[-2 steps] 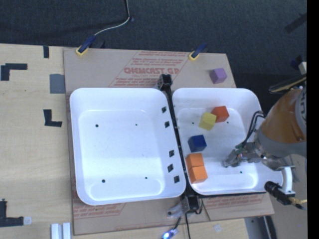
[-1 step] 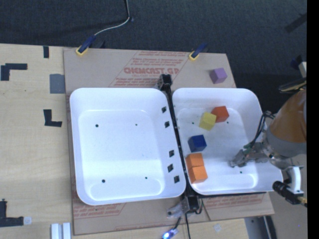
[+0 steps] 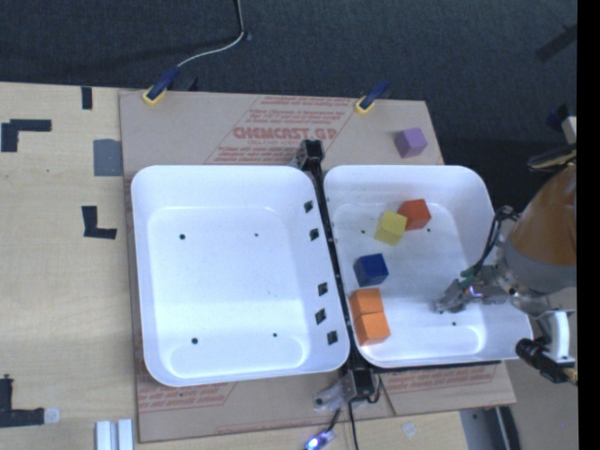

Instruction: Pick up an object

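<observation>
The left bin (image 3: pixel 225 270) sits beside the right bin (image 3: pixel 469 340), which holds four small blocks. Going left to right: an orange block (image 3: pixel 369 314) lies against the right bin's left wall near the front, a blue cube (image 3: pixel 371 269) sits just behind it, a yellow cube (image 3: pixel 391 226) stands further back, and a red-orange cube (image 3: pixel 414 214) touches the yellow one on its right. A purple cube (image 3: pixel 410 142) rests on the cardboard outside the bins.

All look like rigid, light, smooth blocks, probably foam or wood; flat opposite faces should take a pinch well. The blue cube stands freest. The orange block's place against the wall leaves little room on that side.

The gripper (image 3: pixel 457 294) hangs low over the right bin's floor, well apart from every block, with nothing between its tips; its opening cannot be told.
</observation>
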Available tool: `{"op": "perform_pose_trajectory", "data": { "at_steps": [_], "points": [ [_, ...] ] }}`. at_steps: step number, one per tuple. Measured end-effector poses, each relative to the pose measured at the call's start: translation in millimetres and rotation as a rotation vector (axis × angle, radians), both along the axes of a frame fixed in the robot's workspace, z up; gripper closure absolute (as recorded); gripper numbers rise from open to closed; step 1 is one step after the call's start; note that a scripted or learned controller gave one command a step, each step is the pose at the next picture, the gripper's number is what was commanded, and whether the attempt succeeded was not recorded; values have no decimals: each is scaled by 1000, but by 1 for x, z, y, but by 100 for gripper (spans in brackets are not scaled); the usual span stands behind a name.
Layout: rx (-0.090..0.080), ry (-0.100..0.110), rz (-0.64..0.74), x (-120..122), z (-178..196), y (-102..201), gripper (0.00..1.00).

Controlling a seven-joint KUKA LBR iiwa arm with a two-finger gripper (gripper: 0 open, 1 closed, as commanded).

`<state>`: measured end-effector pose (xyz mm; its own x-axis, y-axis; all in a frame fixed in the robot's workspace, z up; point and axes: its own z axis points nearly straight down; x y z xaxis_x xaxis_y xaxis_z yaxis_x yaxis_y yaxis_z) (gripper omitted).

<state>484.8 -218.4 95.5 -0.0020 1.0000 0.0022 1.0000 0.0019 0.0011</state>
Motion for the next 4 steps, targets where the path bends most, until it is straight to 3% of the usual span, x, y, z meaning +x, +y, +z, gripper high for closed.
{"op": "perform_pose_trajectory", "data": {
  "at_steps": [1, 2, 3, 4],
  "points": [
    [1, 2, 0, 0, 9, 1, 100],
    [-4, -4, 5, 97, -11, 8, 100],
    [-3, -2, -1, 89, -10, -5, 100],
    [-5, -3, -3, 52, -9, -6, 100]
  ]
}}
